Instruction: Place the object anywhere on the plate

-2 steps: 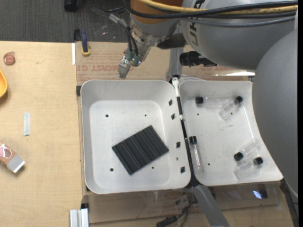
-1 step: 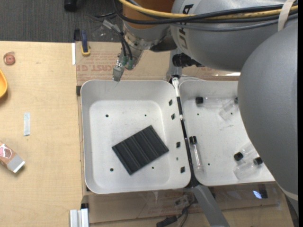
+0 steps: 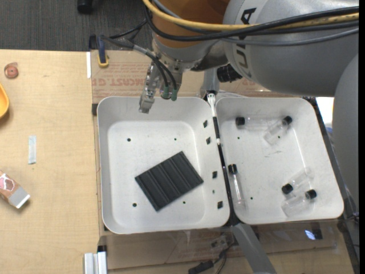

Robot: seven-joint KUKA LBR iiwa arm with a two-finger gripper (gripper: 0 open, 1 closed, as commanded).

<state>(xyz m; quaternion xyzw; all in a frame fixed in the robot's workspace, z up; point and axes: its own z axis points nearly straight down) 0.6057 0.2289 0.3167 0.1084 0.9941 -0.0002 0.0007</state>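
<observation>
Left bin point(image 3: 108, 153): white, shallow; holds one dark ribbed rectangular plate point(image 3: 169, 180), lying flat and skewed, near the middle toward the near side. Nothing rests on the plate.

Right bin point(image 3: 319, 153): white, shallow, touching the left bin along a clipped seam. Holds several small clear plastic objects with black caps: one pair at the far side point(image 3: 274, 129), one cluster at the near right corner point(image 3: 297, 194), one slim clear tube point(image 3: 235, 184) along the left wall.

Arm point(image 3: 285, 33): grey with orange band, overhanging the far edge of both bins.

Gripper point(image 3: 157, 93): above the far rim of the left bin, well apart from the plate; open or closed, cannot tell.

Wooden surface point(image 3: 51, 153), left: small clear strip point(image 3: 32, 150), wrapped item point(image 3: 12, 190), orange edge point(image 3: 3, 104).
</observation>
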